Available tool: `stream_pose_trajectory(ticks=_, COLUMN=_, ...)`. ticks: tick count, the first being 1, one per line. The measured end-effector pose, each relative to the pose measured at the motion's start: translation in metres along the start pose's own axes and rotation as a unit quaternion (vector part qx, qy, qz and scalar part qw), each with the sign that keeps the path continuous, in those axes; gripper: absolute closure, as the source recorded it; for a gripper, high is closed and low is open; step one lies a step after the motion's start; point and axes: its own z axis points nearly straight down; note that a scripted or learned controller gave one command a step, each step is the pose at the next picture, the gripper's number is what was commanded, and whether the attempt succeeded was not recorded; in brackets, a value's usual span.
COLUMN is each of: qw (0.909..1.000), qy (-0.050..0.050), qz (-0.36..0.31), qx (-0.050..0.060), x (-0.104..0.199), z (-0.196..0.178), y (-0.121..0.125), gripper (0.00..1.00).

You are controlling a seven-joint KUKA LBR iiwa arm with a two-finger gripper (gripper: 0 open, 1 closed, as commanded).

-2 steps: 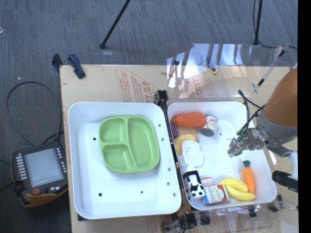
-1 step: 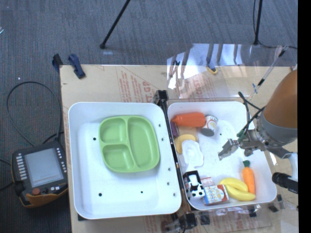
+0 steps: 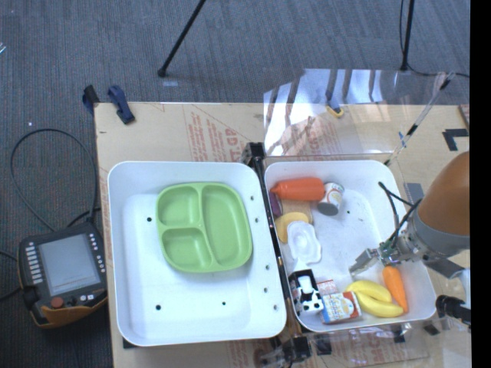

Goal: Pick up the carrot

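Camera view: looks down at a slant on two white bins side by side on a cardboard-topped bench.
Arm: comes in from the right edge; the orange band point(image 3: 459, 194) sits above the grey wrist, which angles down and leftward into the right bin point(image 3: 360, 167).
Gripper point(image 3: 383, 257): low in the right bin's right half, its metal fingers pointing left and down, its tip just above the top end of the carrot.
Jaws: too small and cluttered to read; I cannot tell whether they are apart or together, and nothing is plainly seen between them.
Carrot point(image 3: 395, 287): small and orange, lying near the right bin's front right corner, roughly upright in the frame, just beside the right end of the banana point(image 3: 374, 297).
Other right-bin contents: a larger orange-red vegetable point(image 3: 300, 189) near the back wall, a small can point(image 3: 332, 198) beside it, a yellow and white piece point(image 3: 297, 234) toward the left wall, a small printed carton point(image 3: 339, 307) and a black-and-white item point(image 3: 307, 291) at the front.
Left bin point(image 3: 123, 205): holds a green divided plate point(image 3: 205, 226).
Floor, left of bench: a teach pendant point(image 3: 65, 271) with its cable.
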Motion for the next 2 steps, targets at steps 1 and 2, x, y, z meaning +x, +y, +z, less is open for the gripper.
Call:
stream_pose_trajectory(ticks=1, qw=1.0000, qy=-0.001, qz=0.003, qx=0.001, x=-0.001, z=-0.009, y=-0.001, gripper=1.00)
stream_pose_trajectory(ticks=2, qw=0.9997, qy=-0.007, qz=-0.022, qx=-0.001, x=0.031, z=-0.117, y=-0.015, gripper=1.00)
